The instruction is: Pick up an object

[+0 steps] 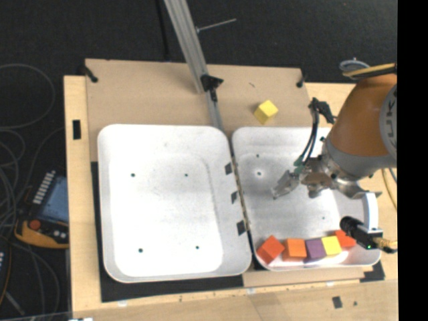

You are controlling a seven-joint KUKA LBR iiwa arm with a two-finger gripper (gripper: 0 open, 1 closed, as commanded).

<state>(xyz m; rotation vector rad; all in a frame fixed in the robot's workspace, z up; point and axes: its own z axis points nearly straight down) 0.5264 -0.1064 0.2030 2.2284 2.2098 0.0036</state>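
From above, the grey arm's two-finger gripper (289, 183) hangs over the middle of the right white bin (267, 146). I cannot tell how far apart it is, and nothing shows in it. Along the bin's near edge sit an orange block (271, 249), another orange block (295, 248), a purple block (314, 248) and a yellow block (332, 246). A small yellow cube (265, 111) sits on the brown bench (154, 92) behind the bins.

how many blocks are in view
6: yellow cube on the bench behind the bins; orange, orange, purple, yellow and red along the right bin's near wall. The arm may hide others.
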